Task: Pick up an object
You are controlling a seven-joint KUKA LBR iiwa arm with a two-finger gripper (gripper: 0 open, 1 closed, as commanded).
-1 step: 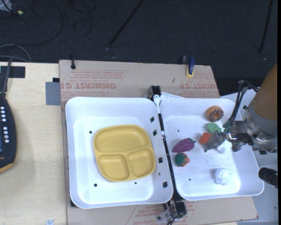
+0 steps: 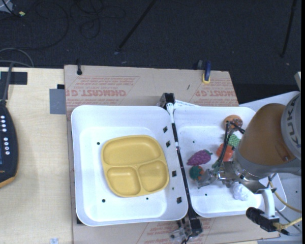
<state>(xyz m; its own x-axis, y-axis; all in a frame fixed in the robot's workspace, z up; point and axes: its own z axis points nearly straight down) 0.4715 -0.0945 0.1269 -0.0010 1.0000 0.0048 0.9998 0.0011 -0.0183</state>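
**Bin contents and arm position, overhead record**

We are cataloguing two shallow white bins sitting side by side on a cardboard sheet [image 2: 142, 88] laid over the counter [image 2: 30, 197].

Item 1. The left bin [image 2: 86, 136] is holding a yellow divided plate [image 2: 134, 165] with one large and two small compartments; it is lying flat near the middle of the bin.

Item 2. The right bin [image 2: 203, 118] is holding the small objects. We are seeing a purple bunch of grapes [image 2: 199, 157] near the bin's middle, a small green and orange piece [image 2: 195, 172] just below it, an orange round object [image 2: 233, 121] towards the far wall, a red-orange piece [image 2: 224, 150] beside a green one [image 2: 235, 141] at the edge of the arm, and a white crumpled object [image 2: 239, 191] near the front wall.

Item 3. The arm [image 2: 267, 139] is reaching in from the right and is covering the right part of that bin. Its end effector [image 2: 209, 177] is hanging low over the bin floor, just beside the green and orange piece and below the grapes. We cannot tell how far its fingers are parted, and we are seeing nothing between them.

Item 4. A black handheld pendant [image 2: 0, 146] is lying on the counter at the far left, well apart from the bins.
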